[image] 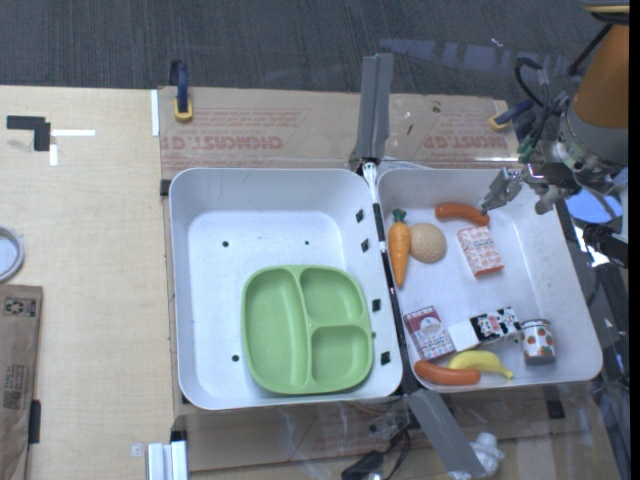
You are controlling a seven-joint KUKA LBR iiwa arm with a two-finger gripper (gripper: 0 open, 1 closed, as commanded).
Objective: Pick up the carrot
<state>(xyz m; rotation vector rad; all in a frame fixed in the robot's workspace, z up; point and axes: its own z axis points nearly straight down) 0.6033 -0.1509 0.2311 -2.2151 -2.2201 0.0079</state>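
My gripper hovers over the back of the right bin, beside a red sausage, its jaws slightly parted and holding nothing. The carrot lies well to its left, lengthwise against the wall dividing the 2 bins, green top toward the back, a round bun just beside it. I judge that wall leaves little finger room, so a grasp across the carrot's width looks tight. The left bin holds a green tray, likely the drop-off.
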